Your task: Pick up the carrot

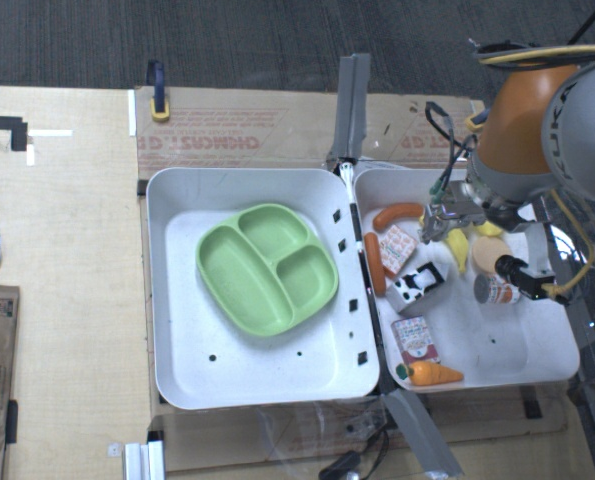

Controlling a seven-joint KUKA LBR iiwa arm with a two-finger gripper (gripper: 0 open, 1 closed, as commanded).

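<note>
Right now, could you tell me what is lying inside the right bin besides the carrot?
Near the carrot, the right bin holds two sausages, small printed packets, a black-and-white toy, a banana and a small can. The arm covers the bin's far right corner.

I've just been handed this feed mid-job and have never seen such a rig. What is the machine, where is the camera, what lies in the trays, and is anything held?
One camera looks down at a slant. The grey arm with the orange band reaches in from the picture's right; its gripper hangs over the right bin, near the top. I cannot see anything between its fingers. The left bin holds a green divided plate. The right bin holds small toy foods and packets. The carrot lies at that bin's near-left corner, apart from the gripper.
</note>
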